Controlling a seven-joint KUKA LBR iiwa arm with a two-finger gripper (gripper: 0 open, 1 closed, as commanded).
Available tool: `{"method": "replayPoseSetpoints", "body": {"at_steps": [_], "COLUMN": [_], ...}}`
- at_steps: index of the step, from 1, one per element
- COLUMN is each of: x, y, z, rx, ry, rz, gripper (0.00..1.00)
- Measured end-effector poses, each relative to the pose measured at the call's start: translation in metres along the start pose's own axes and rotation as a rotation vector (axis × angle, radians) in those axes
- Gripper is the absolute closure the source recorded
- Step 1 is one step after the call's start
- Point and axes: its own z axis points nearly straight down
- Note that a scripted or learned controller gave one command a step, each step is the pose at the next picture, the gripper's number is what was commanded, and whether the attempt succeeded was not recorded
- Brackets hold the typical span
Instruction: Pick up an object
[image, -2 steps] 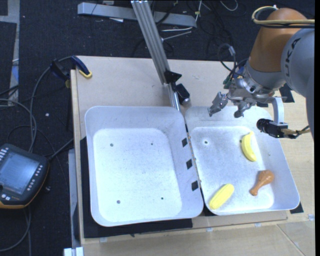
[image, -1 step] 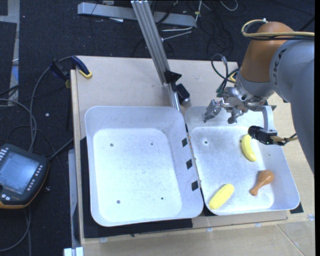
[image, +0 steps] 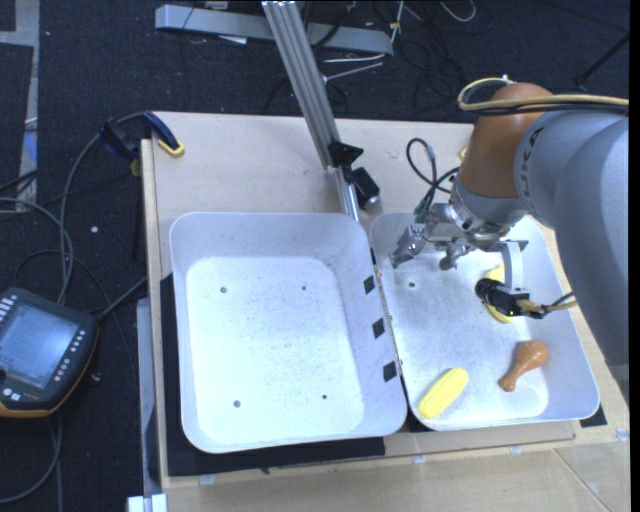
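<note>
The right bin (image: 560, 400) holds three objects. A yellow oblong piece (image: 442, 392) lies near its front edge, and a brown drumstick-shaped piece (image: 523, 365) lies to the right of it. A small yellow object (image: 500, 309) sits further back, partly hidden by a black cable fitting. My gripper (image: 425, 255) hangs over the back left part of this bin, well behind the yellow oblong piece and left of the small yellow object. Its fingers (image: 403, 249) stand apart, open, with nothing between them.
The left bin (image: 190, 240) lies beside the right one, their rims meeting in the middle. A slanted metal rail (image: 310, 90) with a black clamp comes down to the bench behind the bins. A handheld pendant (image: 35, 350) and cables lie on the floor at left.
</note>
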Motion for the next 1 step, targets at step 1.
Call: {"method": "replayPoseSetpoints", "body": {"at_steps": [1], "x": [-0.0005], "y": [0.0015], "z": [-0.0134], "rx": [-0.006], "ry": [-0.001], "rz": [0.0], "gripper": [1.0]}}
